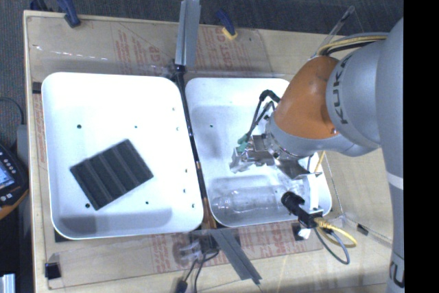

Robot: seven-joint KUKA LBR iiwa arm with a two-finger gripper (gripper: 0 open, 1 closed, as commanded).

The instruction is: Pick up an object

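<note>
A clear plastic bottle lies on its side along the near wall of the right bin. My gripper hangs low in the middle of that bin, just above and behind the bottle, under the orange wrist band. Something small and green shows at the gripper's far side. A dark ribbed rectangular pad lies flat and skewed in the left bin.
A grey metal bar stands at the far end of the divider between the bins. Blue clamps grip the bench's far edge. Cables and a yellow loop lie by the right bin's near corner.
</note>
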